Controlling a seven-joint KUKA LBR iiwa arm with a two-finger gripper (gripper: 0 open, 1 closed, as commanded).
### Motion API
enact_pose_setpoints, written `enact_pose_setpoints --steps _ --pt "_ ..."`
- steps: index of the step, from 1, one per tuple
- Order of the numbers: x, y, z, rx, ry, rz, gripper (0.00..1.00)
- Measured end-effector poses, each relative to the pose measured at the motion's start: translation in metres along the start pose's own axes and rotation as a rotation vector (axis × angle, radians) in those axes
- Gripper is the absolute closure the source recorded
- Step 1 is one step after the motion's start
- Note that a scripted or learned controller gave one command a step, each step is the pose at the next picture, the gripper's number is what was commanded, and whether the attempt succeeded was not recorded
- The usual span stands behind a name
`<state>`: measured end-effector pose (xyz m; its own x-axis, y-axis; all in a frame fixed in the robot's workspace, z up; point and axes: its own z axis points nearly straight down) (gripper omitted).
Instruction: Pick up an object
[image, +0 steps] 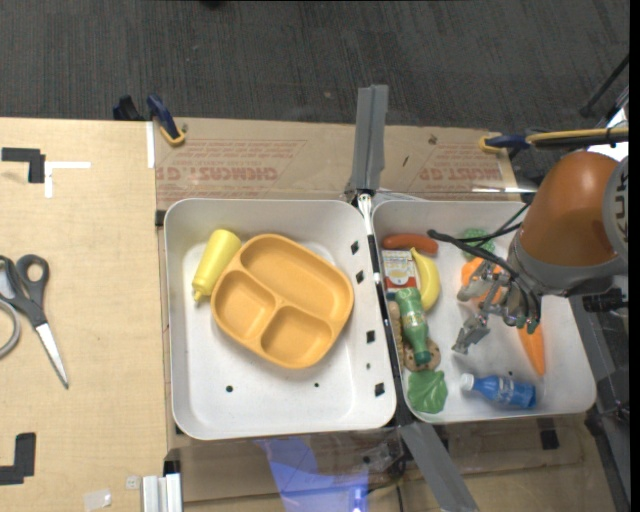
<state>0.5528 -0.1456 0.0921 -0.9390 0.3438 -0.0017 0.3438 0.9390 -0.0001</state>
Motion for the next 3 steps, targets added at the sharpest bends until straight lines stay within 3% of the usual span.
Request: enact_pose_setpoints --steps 1,2,3 --pt "-0.088 -0.012 -0.002 0.000 -0.004 0.103 0.00" --pt "-0.090 -0.010 -0.013 0.000 -0.011 0.100 1.00" --pt "-0.070 0.024 -0.163 -0.001 -0.004 0.092 1.00"
